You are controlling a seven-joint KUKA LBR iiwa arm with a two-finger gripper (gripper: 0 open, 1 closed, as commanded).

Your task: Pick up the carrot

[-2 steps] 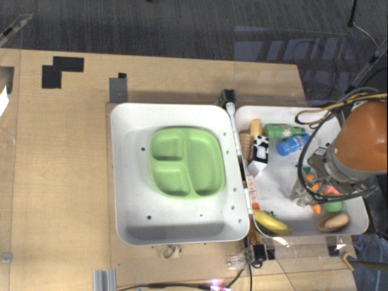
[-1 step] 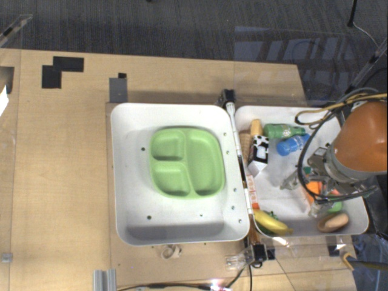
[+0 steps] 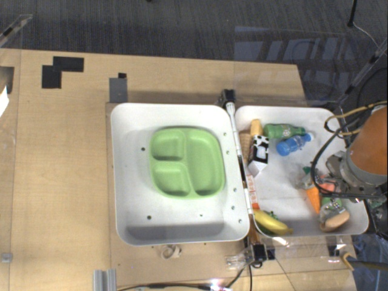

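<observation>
The claw (image 3: 319, 185) hung low over the right bin (image 3: 285, 180), its grip state impossible to tell from above. The carrot (image 3: 313, 199) lay just beneath it, near that bin's right side, beside a bread roll (image 3: 335, 221). A green divided plate (image 3: 185, 162) occupied the left bin (image 3: 130, 180).

No text, brand, number or sign can be read anywhere on the bench. The narrow white carton (image 3: 251, 194) lying along the divider side of the right bin (image 3: 285, 183) carries red print, but it is too small and blurred to make out. The black-and-white patterned box (image 3: 260, 150) near it shows blotches, not letters. The green bottle (image 3: 282, 130) has a label that is unreadable.
</observation>
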